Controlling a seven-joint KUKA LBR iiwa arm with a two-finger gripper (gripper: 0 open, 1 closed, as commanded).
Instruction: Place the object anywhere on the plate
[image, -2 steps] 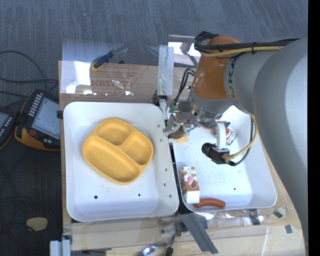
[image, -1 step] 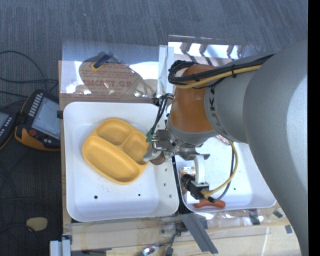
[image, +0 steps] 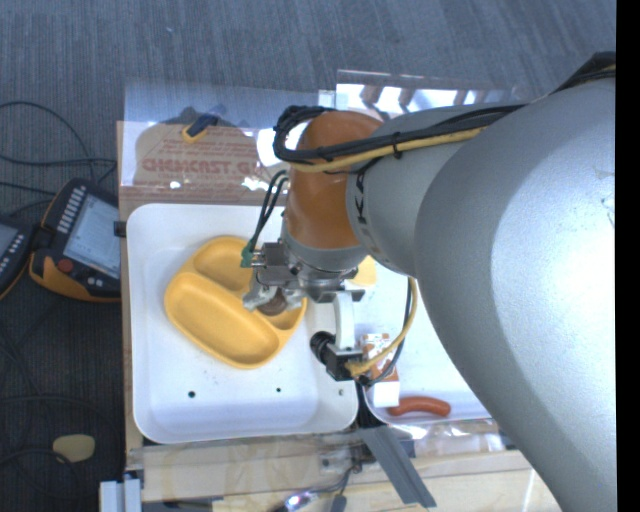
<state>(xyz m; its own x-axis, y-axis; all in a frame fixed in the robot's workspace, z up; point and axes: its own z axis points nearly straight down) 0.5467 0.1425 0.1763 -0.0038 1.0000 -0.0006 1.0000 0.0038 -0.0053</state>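
Big grey arm hogs the right side, its gripper low over the yellow divided plastic plate in the left white bin. Grip state: can't tell. Orange carrot-like object lies in the right bin. Cardboard lettering is too blurry to read.

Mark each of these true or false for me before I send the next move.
1. The yellow plate lies in the left bin. True.
2. The plate has one undivided well. False: it has two compartments.
3. The claw is over the plate's right edge. True.
4. An orange object lies on the plate. False: it lies in the right bin, under the arm.
5. The arm's wrist band is blue. False: it is orange.
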